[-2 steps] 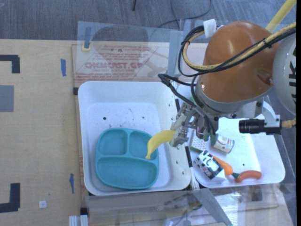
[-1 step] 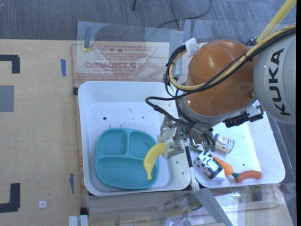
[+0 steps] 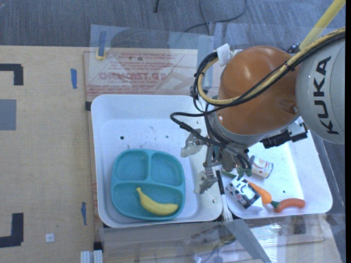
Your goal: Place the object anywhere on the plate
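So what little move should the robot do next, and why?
Probably lift the tool straight up. The banana already lies in the big compartment of the teal plate, and the tool hangs beside the plate, over the divide between the bins, with nothing visible in it.

The bulky grey and orange arm [image 3: 258, 92] covers much of the right white bin [image 3: 321, 199]; its body runs off the right edge
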Controlling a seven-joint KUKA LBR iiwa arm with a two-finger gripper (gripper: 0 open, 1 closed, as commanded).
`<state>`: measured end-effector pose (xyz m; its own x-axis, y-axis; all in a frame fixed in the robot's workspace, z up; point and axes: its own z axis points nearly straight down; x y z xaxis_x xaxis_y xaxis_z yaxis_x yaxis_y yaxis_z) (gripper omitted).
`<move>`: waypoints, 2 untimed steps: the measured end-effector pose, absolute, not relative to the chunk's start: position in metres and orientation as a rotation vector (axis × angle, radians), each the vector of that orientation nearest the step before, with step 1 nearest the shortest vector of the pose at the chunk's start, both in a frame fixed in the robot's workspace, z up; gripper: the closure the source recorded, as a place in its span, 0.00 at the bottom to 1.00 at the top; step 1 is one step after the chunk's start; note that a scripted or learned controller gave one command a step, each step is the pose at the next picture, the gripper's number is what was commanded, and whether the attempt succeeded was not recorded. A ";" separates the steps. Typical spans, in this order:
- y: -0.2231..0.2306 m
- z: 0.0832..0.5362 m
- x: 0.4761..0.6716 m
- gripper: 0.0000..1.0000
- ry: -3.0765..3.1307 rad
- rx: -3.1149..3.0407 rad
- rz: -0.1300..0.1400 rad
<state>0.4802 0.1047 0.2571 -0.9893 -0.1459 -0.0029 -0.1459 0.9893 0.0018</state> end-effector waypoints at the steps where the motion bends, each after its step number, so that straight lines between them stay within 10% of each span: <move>1: 0.096 0.287 0.544 0.00 3.037 -0.765 0.003; 2: 0.063 0.276 0.502 0.00 3.016 -0.865 0.002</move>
